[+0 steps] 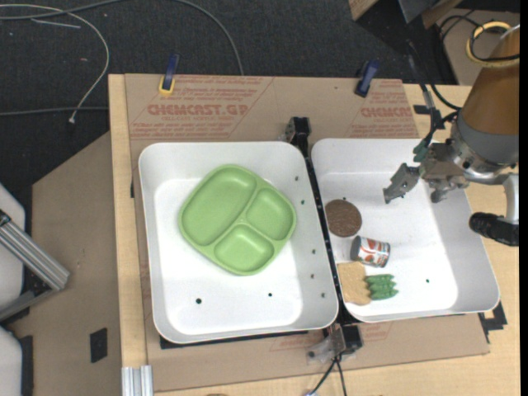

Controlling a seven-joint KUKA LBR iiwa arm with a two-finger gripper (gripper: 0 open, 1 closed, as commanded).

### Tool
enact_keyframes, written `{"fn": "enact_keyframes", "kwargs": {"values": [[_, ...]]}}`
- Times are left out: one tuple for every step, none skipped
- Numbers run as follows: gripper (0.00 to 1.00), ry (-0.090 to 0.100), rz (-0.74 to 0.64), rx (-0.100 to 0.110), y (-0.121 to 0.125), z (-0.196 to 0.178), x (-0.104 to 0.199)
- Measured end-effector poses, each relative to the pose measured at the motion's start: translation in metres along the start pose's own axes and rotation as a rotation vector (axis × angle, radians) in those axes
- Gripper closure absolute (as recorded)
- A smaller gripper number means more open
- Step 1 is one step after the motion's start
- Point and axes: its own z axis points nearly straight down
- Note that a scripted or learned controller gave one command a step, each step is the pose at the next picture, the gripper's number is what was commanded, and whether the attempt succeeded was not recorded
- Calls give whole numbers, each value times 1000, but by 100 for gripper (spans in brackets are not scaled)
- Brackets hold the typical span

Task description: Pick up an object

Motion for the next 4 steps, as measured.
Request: {"fn": "enact_keyframes", "kwargs": {"values": [[0,-2,-3,-13,3,-7,0],[0,-1,-2,-7,2,56,-2],[0,0,-3,-6,7,119,-1],[0,-1,-2,-14,9,135,-2]]}}
